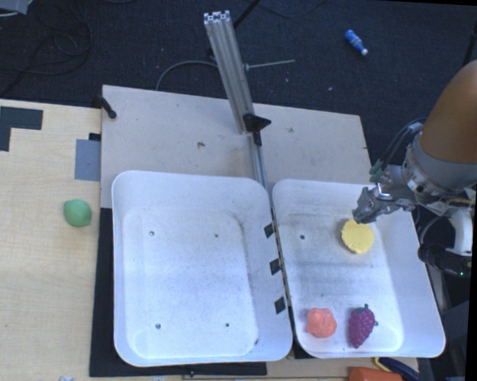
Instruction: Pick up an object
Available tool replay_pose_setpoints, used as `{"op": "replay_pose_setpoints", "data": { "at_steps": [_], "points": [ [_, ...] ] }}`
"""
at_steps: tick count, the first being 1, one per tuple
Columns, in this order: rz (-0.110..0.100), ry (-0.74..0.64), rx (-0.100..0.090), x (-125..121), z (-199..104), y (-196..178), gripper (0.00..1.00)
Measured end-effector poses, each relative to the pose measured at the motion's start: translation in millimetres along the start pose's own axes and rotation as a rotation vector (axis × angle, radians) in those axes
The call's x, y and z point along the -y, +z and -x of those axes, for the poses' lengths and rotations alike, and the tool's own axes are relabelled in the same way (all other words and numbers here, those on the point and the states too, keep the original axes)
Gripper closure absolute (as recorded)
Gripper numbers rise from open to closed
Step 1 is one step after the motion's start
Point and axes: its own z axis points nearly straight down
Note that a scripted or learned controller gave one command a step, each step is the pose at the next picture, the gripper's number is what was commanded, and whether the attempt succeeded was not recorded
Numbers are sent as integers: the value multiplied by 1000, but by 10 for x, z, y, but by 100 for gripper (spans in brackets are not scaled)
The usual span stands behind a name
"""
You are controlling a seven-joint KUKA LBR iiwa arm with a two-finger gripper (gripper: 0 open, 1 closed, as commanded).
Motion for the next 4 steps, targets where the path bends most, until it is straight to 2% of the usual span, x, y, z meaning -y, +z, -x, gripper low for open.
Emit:
{"op": "replay_pose_setpoints", "data": {
  "at_steps": [2, 3, 4],
  "points": [
    [0, -1, 0, 189, -1084, -1, 100],
    [-1, -1, 0, 280, -1520, 179, 100],
    [0, 0, 0, 381, -1950, 188, 100]
  ]
}}
